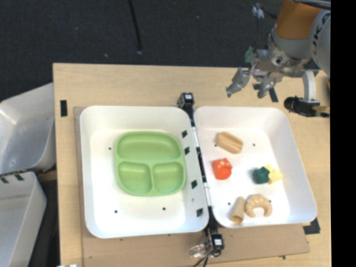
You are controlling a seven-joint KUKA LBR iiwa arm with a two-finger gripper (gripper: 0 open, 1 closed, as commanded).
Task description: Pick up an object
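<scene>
Objects sit scattered in the right bin (289, 149) on my feed, none of them lifted. I see a tan bread-like roll (229, 142) toward the far side, and a red piece (222, 168) just nearer than it, close to the bin's left wall. Over to the right, a dark green piece (260, 175) touches a yellow piece (273, 174). At the near edge a croissant (258, 204) lies right beside a pale cone-shaped piece (238, 209).

Up past the far rim of that bin, I have the gripper (251, 87) hanging over the bare wooden bench (139, 82), well apart from every item. Its fingers (238, 83) are spread, with nothing between them. The grey arm with its orange band (297, 15) comes in from the upper right corner.

Across the divider, the left bin (94, 204) holds a green sectioned tray (149, 163), lying flat near its middle.
</scene>
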